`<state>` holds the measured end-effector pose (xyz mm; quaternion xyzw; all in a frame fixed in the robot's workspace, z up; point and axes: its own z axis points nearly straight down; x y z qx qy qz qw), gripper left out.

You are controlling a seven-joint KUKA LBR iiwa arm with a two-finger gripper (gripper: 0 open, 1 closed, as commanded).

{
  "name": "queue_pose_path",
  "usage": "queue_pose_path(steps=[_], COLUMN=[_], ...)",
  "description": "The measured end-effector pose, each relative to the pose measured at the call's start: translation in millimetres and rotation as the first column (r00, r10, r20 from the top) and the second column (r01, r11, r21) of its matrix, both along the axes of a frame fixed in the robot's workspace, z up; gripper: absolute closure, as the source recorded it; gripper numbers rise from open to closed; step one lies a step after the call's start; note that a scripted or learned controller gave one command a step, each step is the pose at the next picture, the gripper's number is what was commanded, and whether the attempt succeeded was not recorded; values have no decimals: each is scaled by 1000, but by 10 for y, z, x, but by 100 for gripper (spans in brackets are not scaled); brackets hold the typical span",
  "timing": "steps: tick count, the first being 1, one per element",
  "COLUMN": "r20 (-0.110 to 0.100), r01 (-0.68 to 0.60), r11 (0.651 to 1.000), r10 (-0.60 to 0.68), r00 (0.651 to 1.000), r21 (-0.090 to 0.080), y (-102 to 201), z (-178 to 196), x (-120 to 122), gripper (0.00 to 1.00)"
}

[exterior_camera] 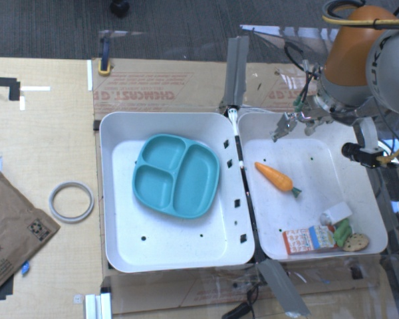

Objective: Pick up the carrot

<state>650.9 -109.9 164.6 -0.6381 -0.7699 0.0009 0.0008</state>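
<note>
1. Nearest you, a small heap of packets and a cookie fills the right-hand white bin's front corner.
2. The orange carrot with a green tip lies untouched mid-bin, open floor all round it.
3. Your gripper hangs at the back wall, well apart from it; I cannot tell its state.
4. The whole pick is left.

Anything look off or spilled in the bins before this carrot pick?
Nothing stands out. The carrot lies intact on the right bin floor, the blue tray sits flat in the left bin, and the gripper is above the right bin's far edge.
</note>
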Motion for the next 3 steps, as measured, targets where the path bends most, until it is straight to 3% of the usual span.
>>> queue_pose_path(steps=[1,2,3], r20=[0,1,1], r01=[-102,-98,-98], r11=[995,995,995], r10=[102,98,98], r00=[995,995,995], r21=[1,0,0], y=[107,94,94], z=[-609,-518,-518], x=[-925,-921,-921], gripper=[0,100,0])
